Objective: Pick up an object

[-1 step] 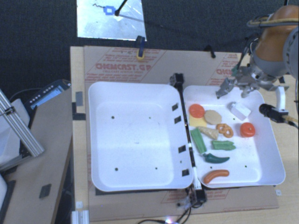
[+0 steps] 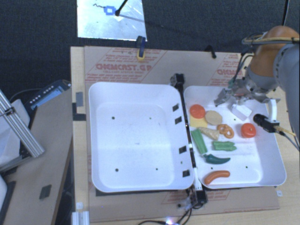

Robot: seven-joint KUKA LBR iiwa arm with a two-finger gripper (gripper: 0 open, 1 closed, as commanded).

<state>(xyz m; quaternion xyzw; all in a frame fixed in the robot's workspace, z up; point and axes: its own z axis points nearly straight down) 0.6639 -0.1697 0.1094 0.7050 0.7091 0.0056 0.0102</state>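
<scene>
The smooth, shallow white plastic bin on the left has rounded corners and a few small dark dots on its floor. A row of black clips runs down the seam where it meets the matching white bin on the right, which holds a cluster of glossy toy foods. Nearest the seam lie a round red tomato-like piece, a flat yellow cheese-like slab and a long green pod whose long axis runs from upper left to lower right. Next come a tan oval bread-like piece, a twisted orange pretzel, a bumpy green vegetable lying roughly level, a dark green chili pepper pointing right, and an orange sausage stretched left to right near the front wall. A round red-orange ball sits apart to the right. Above it hangs the grey metal two-finger gripper, over the bin's back edge near a small white block; whether it is wide or narrow cannot be told.
</scene>
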